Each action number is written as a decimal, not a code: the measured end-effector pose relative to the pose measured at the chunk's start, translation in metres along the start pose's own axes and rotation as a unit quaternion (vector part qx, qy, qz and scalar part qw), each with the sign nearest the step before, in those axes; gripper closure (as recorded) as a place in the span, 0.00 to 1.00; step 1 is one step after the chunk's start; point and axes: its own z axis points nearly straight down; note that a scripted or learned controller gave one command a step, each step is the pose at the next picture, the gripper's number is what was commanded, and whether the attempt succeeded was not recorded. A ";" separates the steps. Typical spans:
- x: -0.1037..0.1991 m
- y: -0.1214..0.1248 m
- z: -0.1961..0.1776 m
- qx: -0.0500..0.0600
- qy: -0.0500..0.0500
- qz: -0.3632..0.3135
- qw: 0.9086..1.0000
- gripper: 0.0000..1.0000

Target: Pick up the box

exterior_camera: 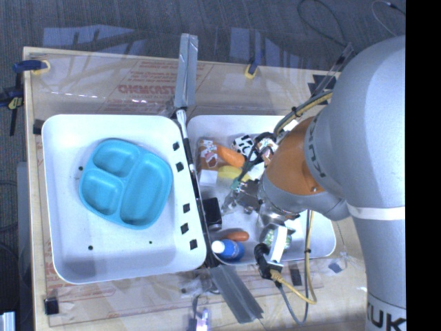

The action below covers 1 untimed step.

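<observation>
Left bin [62, 205]: holds one blue divided tray [126, 182], centre-left of frame; nothing else seen in it.

Right bin [220, 124]: cluttered; orange item [227, 157] at upper part; black-and-white patterned item [243, 144] beside it; blue-and-white bottle [227, 249] and small orange piece [236, 235] at lower part; dark block [211, 212] against the divider.

Box [207, 154]: judged to be the brown printed package at the bin's upper left corner, touching the orange item; lying in the bin, not lifted.

Arm [358, 136]: grey, orange band, reaching in from frame right, low over the right bin; gripper [242, 197] buried among clutter, state cannot be told.

Progress: approach made; grasp unconfirmed; lift outstanding.
</observation>
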 end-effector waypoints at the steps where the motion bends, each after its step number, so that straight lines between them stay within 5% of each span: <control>1: 0.004 -0.001 -0.007 0.006 0.004 -0.005 1.000 1.00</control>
